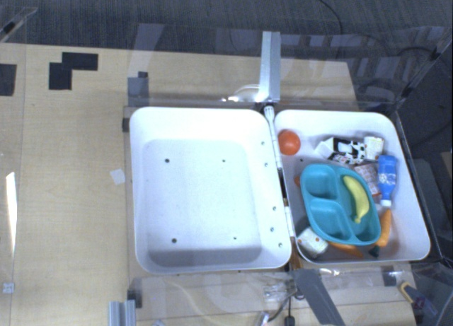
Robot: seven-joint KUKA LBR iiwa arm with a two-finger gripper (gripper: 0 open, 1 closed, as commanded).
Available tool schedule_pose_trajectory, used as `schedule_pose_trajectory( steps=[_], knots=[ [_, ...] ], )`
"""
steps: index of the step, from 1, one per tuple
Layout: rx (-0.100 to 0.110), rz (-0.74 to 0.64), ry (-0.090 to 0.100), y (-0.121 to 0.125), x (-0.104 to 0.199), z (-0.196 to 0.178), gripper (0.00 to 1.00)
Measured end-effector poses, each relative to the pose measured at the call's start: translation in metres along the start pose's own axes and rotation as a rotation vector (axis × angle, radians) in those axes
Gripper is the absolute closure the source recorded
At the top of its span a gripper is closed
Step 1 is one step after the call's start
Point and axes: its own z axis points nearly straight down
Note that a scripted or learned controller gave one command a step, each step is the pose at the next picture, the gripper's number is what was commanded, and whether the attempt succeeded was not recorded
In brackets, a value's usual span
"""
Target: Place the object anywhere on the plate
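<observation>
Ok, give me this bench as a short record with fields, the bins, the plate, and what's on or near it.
left bin: white, shallow
right bin: white, holds all the items
plate: blue, divided into compartments
banana: yellow, lying in the plate's right compartment
orange ball: in the right bin's upper-left corner, apart from the plate
blue bottle: right of the plate
</observation>
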Motion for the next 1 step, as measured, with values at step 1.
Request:
schedule_pose_trajectory(
  steps=[1],
  knots=[
    [-0.009,-0.360,0.001,0.0082,0.0047,0.0706,1.00]
  ],
)
